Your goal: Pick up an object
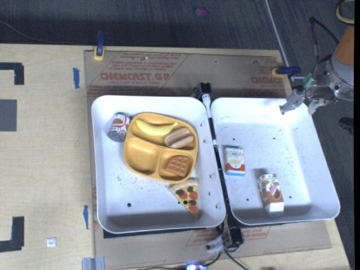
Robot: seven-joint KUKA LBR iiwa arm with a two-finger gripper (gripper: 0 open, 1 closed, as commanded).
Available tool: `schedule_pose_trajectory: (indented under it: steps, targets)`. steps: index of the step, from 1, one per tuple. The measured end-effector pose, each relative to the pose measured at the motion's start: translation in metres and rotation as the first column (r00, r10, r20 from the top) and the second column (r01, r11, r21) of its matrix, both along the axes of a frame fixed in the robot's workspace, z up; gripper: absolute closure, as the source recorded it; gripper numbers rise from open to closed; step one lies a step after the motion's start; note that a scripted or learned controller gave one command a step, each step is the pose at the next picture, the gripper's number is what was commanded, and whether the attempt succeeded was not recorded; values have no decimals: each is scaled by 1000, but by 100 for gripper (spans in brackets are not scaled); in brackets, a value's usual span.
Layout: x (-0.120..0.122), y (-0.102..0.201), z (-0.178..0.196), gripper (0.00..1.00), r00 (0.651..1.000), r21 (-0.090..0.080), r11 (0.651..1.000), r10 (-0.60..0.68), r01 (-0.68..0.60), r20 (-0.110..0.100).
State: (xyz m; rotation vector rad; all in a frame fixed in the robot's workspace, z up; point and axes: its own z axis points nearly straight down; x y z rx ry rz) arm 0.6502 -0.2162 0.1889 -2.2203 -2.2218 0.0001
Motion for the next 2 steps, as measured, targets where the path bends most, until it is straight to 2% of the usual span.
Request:
schedule_pose_trajectory:
  steps: [1,2]
  targets:
    - [-78,22,-95,0,1000,-1,1000,0,0,3]
    - [-147,70,-100,0,1000,-6,1000,-1,1,15]
